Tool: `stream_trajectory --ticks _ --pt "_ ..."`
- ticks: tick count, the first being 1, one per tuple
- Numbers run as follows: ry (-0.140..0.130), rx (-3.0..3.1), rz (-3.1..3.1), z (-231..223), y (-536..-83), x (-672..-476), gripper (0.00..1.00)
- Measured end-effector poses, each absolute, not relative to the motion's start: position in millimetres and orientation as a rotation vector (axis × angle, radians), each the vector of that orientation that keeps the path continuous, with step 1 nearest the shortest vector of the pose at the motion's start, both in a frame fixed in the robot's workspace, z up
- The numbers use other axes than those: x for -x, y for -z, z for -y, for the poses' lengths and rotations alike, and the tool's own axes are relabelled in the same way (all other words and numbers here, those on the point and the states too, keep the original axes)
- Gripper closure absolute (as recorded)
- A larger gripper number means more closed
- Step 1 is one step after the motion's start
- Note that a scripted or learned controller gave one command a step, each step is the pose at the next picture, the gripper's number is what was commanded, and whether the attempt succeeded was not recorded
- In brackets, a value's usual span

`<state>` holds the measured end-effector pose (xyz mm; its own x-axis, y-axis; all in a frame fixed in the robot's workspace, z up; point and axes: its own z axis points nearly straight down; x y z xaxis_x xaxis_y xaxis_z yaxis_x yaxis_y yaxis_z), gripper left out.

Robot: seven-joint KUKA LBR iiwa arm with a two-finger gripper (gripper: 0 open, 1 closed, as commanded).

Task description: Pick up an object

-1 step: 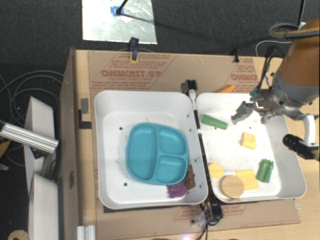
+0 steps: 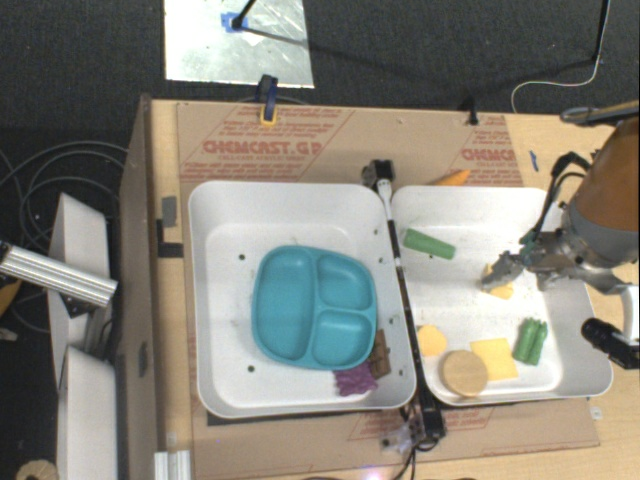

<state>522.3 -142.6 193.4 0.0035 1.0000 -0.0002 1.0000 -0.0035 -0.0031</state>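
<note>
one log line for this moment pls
arm: over right bin | gripper: above small yellow piece | grasp: cannot tell | left bin: teal divided plate

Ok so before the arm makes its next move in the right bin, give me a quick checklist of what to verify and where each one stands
1. Pincer over the right bin: ok.
2. Target under the pincer: a small yellow piece lies right beside the tip: ok.
3. Whether that piece is gripped: cannot tell.
4. Neighbours apart from the target: green block, green piece and yellow square lie apart: ok.
5. Tan disc separate from the yellow square: not ok, they touch.
6. Left bin's teal divided plate out of the arm's way: ok.
</note>
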Motion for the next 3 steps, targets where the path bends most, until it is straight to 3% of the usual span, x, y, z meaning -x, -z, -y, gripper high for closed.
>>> stream_trajectory --ticks 1,2,3 --pt "-0.004 2.222 2.218 172 -128 -516.2 0.0" --pt "0.001 2.222 2.222 189 -83 -486.2 0.0" --pt "0.007 2.213 2.235 134 -85 -537.1 0.0"
